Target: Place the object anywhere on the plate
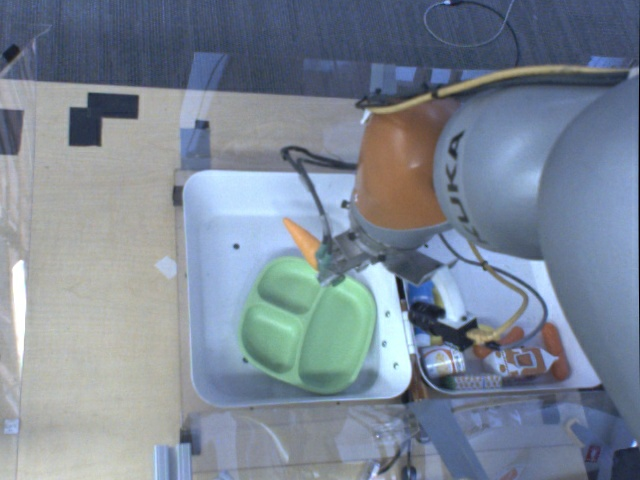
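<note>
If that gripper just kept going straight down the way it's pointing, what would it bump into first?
Most likely the green plate: the gripper hangs over its upper rim, right beside the carrot. Depth is hard to judge from this view, so it might clip the carrot instead.

- The end effector (330, 265) is small and partly masked by the wrist above it; whether its fingers are apart or together cannot be told.
- The orange carrot-like object (299, 234) shows just its pointed end; the rest disappears behind the end effector, so any contact or grip is unclear.
- The right bin (585, 373) lies largely under the grey arm (560, 158), with only its lower part in sight.
- The items in that bin, among them a tin can (443, 361) and a bottle (520, 363), are too small and jumbled to name with certainty.
- The arm is cut off by the right edge.
- The table (90, 298) runs past the left and bottom edges.
</note>
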You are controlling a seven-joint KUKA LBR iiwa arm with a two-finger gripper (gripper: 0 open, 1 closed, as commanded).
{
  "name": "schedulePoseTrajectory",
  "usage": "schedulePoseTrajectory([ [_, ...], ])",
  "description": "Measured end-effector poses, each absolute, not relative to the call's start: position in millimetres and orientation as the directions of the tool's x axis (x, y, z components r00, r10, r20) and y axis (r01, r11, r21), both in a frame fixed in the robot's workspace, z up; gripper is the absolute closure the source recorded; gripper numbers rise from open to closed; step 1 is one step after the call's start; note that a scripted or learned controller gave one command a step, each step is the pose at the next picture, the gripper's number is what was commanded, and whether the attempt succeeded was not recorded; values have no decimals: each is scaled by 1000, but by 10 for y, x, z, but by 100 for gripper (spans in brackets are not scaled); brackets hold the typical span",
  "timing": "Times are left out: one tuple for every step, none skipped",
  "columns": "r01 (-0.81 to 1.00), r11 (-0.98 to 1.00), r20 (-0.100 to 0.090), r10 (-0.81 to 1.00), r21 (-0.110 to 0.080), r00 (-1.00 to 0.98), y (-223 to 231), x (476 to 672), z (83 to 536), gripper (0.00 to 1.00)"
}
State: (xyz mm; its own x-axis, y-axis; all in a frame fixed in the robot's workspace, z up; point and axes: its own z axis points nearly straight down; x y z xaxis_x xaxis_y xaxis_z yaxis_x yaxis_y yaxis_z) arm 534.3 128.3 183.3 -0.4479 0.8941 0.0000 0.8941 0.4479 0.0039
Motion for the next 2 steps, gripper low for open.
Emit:
schedulePoseTrajectory([
  [899,438,-1,899,7,-438,1335,5268,2197,100],
  [899,438,-1,899,7,-438,1331,5269,2197,0],
])
